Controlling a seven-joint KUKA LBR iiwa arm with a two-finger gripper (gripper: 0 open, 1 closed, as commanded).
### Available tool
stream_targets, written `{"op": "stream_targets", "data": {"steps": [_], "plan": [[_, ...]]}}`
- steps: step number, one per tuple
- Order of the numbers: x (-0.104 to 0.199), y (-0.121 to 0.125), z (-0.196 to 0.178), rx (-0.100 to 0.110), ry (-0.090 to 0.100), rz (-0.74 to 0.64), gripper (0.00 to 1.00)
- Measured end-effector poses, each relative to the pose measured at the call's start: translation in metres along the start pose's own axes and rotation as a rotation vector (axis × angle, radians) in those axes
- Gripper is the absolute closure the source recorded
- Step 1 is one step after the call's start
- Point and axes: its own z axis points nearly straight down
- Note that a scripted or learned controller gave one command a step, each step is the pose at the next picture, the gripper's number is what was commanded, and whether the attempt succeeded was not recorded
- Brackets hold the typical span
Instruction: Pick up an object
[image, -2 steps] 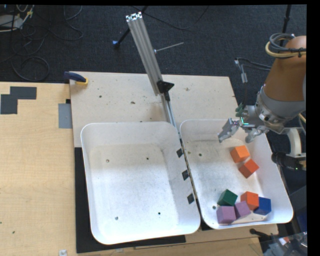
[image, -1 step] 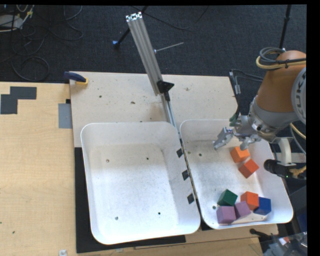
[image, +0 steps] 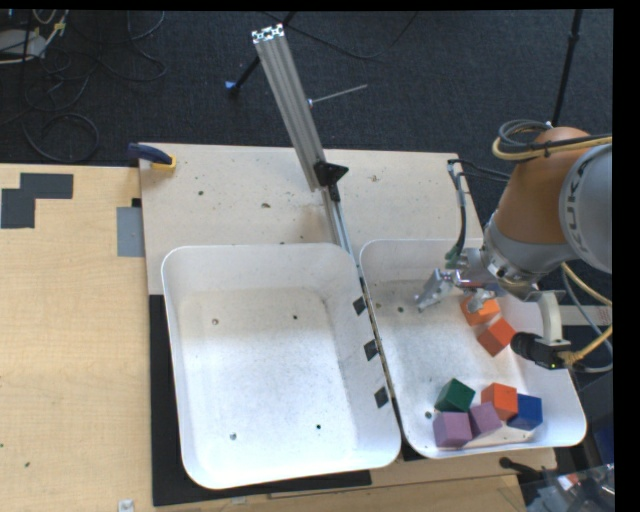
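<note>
My gripper (image: 434, 292) hangs over the upper middle of the right bin (image: 415, 255), at the end of the grey and orange arm that reaches in from the right. Just right of it lie two orange blocks (image: 482, 309) (image: 496, 336), one below the other. A cluster sits in the bin's near right corner: a green cube (image: 457, 394), an orange cube (image: 504, 400), a blue cube (image: 528, 410) and two purple cubes (image: 452, 430) (image: 487, 418). Nothing shows between the gripper's tips.
The left bin (image: 190, 300) adjoins the right one along a shared rim with black clips (image: 368, 348). A slanted aluminium bar (image: 300, 120) rises from behind the bins. Cables run beside the arm at the right.
</note>
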Motion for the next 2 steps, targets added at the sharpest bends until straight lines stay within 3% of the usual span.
{"op": "stream_targets", "data": {"steps": [1,2], "plan": [[0.006,0.007,0.051,0.0,0.001,-0.004,0.0],[0.003,0.007,0.038,-0.004,0.0,0.004,1.0]]}}
